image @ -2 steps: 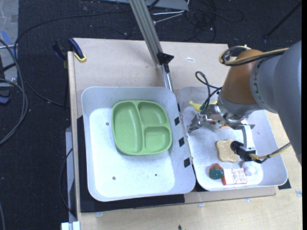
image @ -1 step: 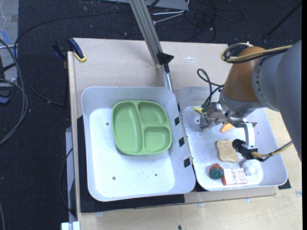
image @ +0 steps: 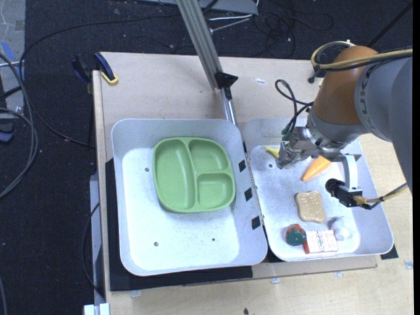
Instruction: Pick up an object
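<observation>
The gripper [image: 287, 157] hangs at the right bin's [image: 377, 231] eleven o'clock; I cannot tell its state. It may knock the carrot [image: 315, 168] aside.

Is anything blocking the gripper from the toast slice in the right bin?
Nothing visible stands between them. The gripper sits low near the back left of the right bin, beside the yellow piece. The toast slice lies apart toward the front, bare bin floor between. The carrot lies off to the side.
</observation>
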`<state>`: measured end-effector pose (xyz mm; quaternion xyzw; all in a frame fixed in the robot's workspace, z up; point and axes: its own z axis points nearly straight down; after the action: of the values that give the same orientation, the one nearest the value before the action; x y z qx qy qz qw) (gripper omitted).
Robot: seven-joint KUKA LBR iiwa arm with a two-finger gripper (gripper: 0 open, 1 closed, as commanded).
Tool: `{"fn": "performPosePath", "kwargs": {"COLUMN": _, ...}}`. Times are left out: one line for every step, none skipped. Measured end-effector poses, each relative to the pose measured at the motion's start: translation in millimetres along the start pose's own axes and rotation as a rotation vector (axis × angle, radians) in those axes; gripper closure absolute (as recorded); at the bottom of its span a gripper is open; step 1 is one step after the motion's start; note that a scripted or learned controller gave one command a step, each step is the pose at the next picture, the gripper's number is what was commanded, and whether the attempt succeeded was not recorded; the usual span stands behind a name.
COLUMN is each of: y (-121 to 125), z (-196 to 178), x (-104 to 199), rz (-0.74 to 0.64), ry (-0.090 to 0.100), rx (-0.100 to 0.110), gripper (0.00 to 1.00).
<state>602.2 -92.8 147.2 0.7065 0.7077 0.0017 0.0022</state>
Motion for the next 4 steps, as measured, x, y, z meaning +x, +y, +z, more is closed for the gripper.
{"fn": "performPosePath", "kwargs": {"y": 0, "z": -58, "x": -10, "rz": 0.003, "ry": -0.001, "rx": -0.002, "gripper": 1.00}}
{"fn": "performPosePath", "kwargs": {"y": 1, "z": -69, "x": -10, "rz": 0.001, "ry": 0.000, "rx": 0.003, "gripper": 1.00}}
{"fn": "performPosePath", "kwargs": {"y": -10, "z": -67, "x": 53, "rz": -0.006, "ry": 0.003, "rx": 0.007, "gripper": 1.00}}
{"fn": "performPosePath", "kwargs": {"y": -13, "z": -73, "x": 115, "rz": -0.007, "ry": 0.004, "rx": 0.005, "gripper": 1.00}}
